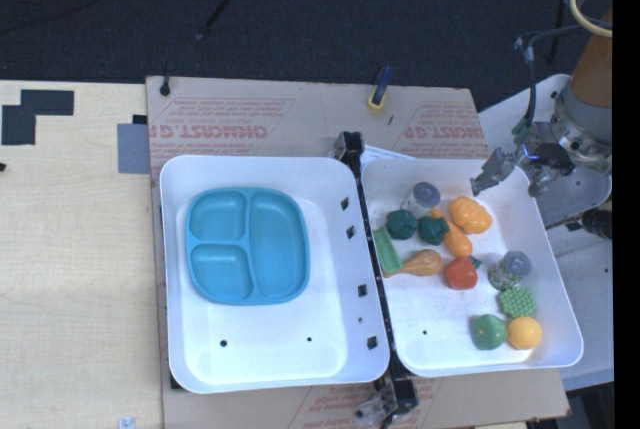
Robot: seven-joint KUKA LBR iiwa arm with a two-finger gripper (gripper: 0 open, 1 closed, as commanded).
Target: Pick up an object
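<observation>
**With the arm up at the rim, choose one piece of toy food and grip it across its middle**

Since the task names no single target, you have a whole cluster to choose from in the right bin, which sits at three o'clock of the left bin holding the blue divided plate.

Going by size, the tan squash near the bin's centre is the longest piece; it looks like smooth hard plastic, light and slippery, so close on its fat end rather than the neck. The orange fruit at one o'clock of it is rounded and likely to roll, so grip it square across the middle. The red tomato and the yellow ball at five o'clock are similar: light, stiff, slick. The green textured piece is small but its bumpy skin should hold better.

Your gripper hovers over the bin's upper right rim, at two o'clock of the cluster, fingers spread apart with nothing between them.
</observation>
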